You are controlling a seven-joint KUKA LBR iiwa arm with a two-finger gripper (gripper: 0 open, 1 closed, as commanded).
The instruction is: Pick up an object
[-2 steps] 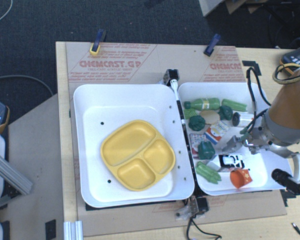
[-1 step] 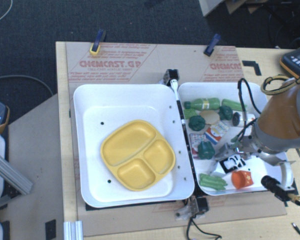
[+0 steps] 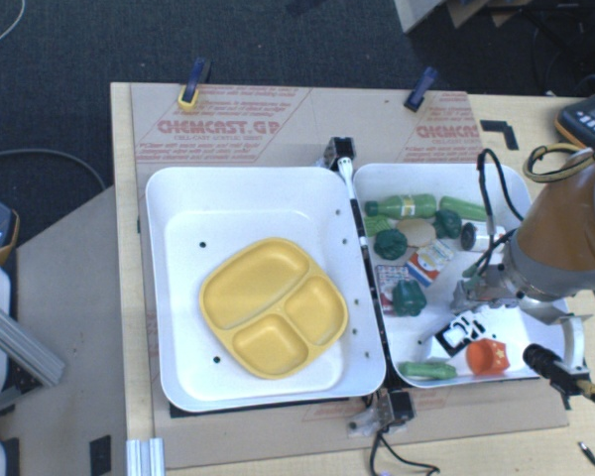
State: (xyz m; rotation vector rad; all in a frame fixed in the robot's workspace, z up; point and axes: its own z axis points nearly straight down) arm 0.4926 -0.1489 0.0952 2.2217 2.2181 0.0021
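Camera view from above shows two white bins side by side on the table (image 3: 139, 266). One bin, the left bin (image 3: 169, 296), holds one yellow plate (image 3: 274, 307) with three sections. It lies flat near the middle of that bin.

One more bin, the right bin (image 3: 416, 178), holds many small things. Along its far side lie one green bottle (image 3: 405, 207) and one long green vegetable (image 3: 463, 207), both on their sides. Between them and a bit nearer sits a dark green round piece (image 3: 447, 225). Below the bottle rests another dark green lump (image 3: 389, 243), and a third dark green piece (image 3: 409, 298) lies closer to the middle. A red and white packet (image 3: 426, 264) sits between those two. Near the front wall lie one green pea pod (image 3: 427, 370), one orange-red toy (image 3: 488, 357) and one black and white block (image 3: 458, 334).

One grey arm with an orange band (image 3: 565, 228) reaches in over the right bin from the right. It covers that side of the bin. The hand (image 3: 473, 291) hangs low, just above the black and white block. It is small and dark, so I cannot tell if it is spread or pressed together. Nothing can be seen pinched in it.
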